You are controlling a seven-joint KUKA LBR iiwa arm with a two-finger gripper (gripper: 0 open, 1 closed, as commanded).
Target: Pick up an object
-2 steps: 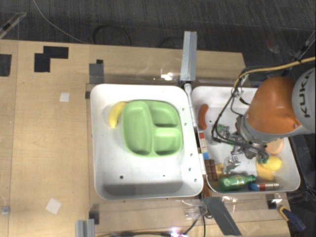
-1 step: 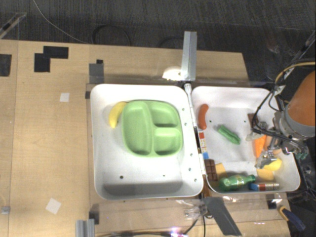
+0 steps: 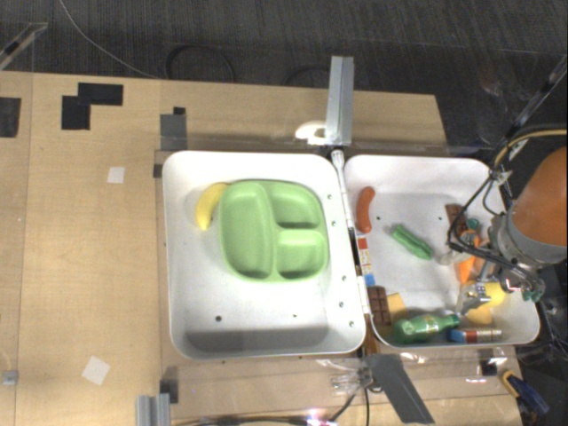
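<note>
Desk [image 3: 89,282]: we see a pale wooden top carrying two shallow white bins side by side.
Left bin [image 3: 195,327]: it holds a green divided tray [image 3: 271,229] with a yellow banana [image 3: 209,204] tucked against the tray's left edge.
Right bin [image 3: 417,177]: it is the crowded one, and the arm [image 3: 541,216] reaches over its right wall.
Green bottle [image 3: 424,327]: it lies on its side along the near wall, beside a brown block [image 3: 379,303].
Sausage [image 3: 364,209]: it lies at the far left of the right bin, well apart from the arm.
Green pod [image 3: 412,240]: it rests mid-bin at a slant, between the sausage and the arm.
Small clutter: an orange piece [image 3: 468,268] and a yellow piece [image 3: 486,296] sit packed together at the right side.
Gripper [image 3: 484,284]: it hangs low over that clutter; we cannot tell whether it is closed, released, or grasping anything.
Target relation: we judge the orange and yellow pieces the likeliest pick, since they lie just beside or under the gripper.
Risk: we think the tight packing could make it catch two pieces, nudge one away, or close on nothing; the nearby bin wall could also block the descent.
</note>
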